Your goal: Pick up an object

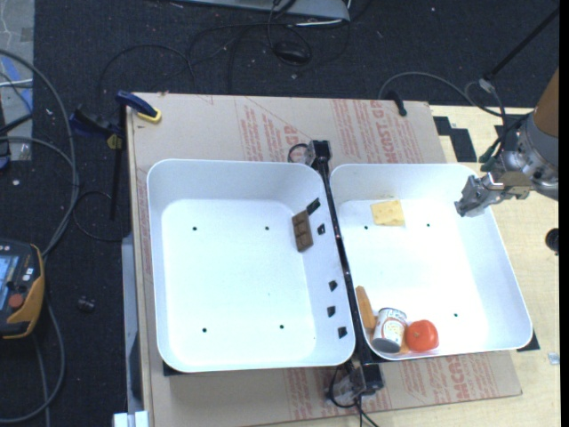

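The gripper (468,203) hangs over the far right rim of the right bin (498,265), carrying nothing visible; whether its fingers are spread or pressed together cannot be told at this size. Taking the right bin as landmark, the nearest thing to grasp is the yellow sponge piece (388,213), lying flat near the bin's far wall, to the view's left of the gripper and roughly level with it across bare bin floor. Its longer side runs about parallel to that far wall. In the bin's near left corner huddle a red tomato (421,335), a small can (388,326) and an orange carrot-like stick (364,306), well apart from the gripper. A brown block (303,231) lies in the left bin (178,265), against the side that adjoins the right bin.
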`<state>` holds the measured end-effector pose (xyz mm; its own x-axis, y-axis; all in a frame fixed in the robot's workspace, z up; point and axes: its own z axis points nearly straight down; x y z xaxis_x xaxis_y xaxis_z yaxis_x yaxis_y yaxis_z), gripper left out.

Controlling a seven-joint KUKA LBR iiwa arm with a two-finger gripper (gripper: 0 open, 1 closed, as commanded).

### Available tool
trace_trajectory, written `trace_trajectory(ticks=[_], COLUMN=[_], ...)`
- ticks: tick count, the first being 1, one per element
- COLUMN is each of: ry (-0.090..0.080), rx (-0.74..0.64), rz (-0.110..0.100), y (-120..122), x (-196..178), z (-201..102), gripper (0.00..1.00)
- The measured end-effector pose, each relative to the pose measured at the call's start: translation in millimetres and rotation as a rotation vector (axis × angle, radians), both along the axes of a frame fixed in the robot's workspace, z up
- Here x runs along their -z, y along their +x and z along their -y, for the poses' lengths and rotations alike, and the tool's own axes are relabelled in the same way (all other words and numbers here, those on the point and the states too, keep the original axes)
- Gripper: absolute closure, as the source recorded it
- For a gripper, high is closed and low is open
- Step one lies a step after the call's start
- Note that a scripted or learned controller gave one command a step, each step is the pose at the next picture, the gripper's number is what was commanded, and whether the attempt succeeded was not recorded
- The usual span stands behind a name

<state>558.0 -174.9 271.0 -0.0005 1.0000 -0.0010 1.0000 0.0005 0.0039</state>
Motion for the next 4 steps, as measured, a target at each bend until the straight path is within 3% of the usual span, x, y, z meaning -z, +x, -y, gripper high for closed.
trace_trajectory(ticks=[2, 3, 4], ry=[0.002, 0.001, 0.002], rx=[-0.004, -0.003, -0.004], rz=[-0.005, -0.005, -0.004], y=[31.4, 38.1, 43.3], x=[15.6, 32.7, 25.1], z=[-104.8, -155.5, -206.2], gripper=[1.00, 1.00, 1.00])
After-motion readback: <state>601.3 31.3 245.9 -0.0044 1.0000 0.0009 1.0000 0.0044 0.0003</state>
